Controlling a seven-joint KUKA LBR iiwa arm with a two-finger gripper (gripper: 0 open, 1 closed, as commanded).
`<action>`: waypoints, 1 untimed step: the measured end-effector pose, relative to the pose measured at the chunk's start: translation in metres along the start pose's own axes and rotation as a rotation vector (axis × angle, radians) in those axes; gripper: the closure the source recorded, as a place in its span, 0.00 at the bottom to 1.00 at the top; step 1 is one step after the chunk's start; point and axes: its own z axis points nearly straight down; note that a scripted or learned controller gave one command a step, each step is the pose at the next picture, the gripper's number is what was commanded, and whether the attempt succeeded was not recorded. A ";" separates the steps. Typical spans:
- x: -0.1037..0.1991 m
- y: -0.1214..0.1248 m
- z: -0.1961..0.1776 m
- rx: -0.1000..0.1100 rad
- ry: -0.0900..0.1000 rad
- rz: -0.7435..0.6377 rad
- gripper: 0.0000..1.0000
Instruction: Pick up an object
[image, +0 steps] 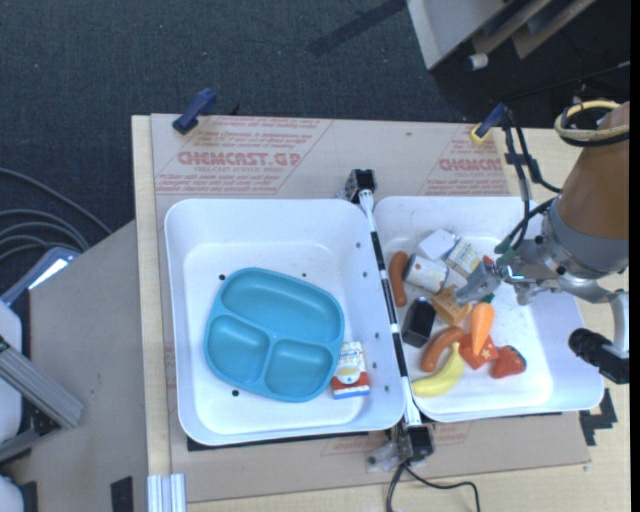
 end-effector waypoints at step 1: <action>-0.039 0.052 0.117 -0.004 -0.001 0.001 0.00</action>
